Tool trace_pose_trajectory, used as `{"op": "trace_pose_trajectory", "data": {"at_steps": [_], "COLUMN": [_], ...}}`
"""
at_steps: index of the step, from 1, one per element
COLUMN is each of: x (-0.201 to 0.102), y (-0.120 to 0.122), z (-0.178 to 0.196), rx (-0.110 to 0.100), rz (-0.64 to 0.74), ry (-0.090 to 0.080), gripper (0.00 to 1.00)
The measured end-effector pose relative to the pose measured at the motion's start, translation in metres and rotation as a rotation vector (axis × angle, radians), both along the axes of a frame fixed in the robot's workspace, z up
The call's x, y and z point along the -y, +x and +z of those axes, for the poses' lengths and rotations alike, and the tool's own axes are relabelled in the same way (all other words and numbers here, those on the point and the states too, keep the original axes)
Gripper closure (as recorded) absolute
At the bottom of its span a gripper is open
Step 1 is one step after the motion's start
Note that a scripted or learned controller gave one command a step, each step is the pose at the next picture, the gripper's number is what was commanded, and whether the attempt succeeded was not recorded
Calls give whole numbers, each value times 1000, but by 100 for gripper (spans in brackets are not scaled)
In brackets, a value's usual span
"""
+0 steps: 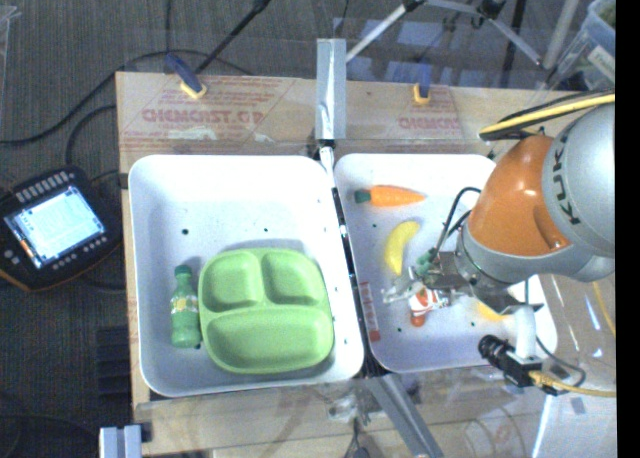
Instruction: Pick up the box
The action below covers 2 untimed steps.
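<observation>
Lying under the gripper (428,281), the box (419,304) hides its long axis.

"KUKA" on the arm (585,196)

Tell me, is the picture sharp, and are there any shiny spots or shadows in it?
In the camera view, the green tray and the carrot look fairly sharp; the small things under the gripper are blurry and hard to make out. The white bins look bright but show no harsh glare. The arm casts a soft shadow into the right bin.
</observation>
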<state>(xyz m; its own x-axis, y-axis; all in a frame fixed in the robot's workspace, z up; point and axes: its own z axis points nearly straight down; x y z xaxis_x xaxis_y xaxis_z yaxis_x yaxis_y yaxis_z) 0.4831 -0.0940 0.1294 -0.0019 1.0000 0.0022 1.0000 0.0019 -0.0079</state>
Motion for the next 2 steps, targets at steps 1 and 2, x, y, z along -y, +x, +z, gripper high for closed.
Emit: {"op": "trace_pose_trajectory", "data": {"at_steps": [1, 2], "x": [6, 5], "y": [6, 6], "z": [-39, -33], "rx": [20, 14], "rz": [-66, -65], "ry": [-1, 1], "gripper": [0, 100]}}
